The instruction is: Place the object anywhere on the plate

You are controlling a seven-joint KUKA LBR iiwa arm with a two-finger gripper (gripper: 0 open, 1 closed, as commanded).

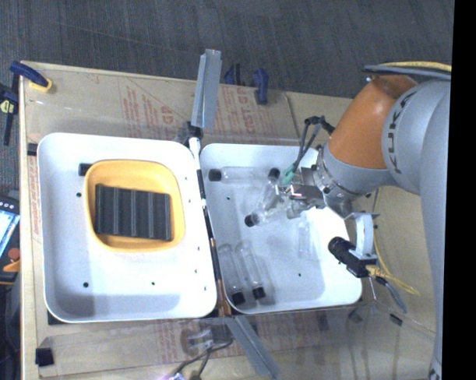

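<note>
Several clear plastic tubes with black caps lie in the right white bin [340, 290]. One tube [262, 208] lies at a slant near the bin's middle, its black cap at the lower left and its upper end right under my gripper [291, 193]. The gripper hangs low over the upper middle of this bin, reaching in from the right. The yellow plate [136, 172], with a dark ridged insert, sits in the left white bin [63, 288], well to the left of the gripper.
Another tube [232, 176] lies along the right bin's far wall. Two more tubes [248, 273] lie side by side at its front left, and a faint one [303, 236] lies under the arm. A raised divider [206, 223] separates the bins.
</note>
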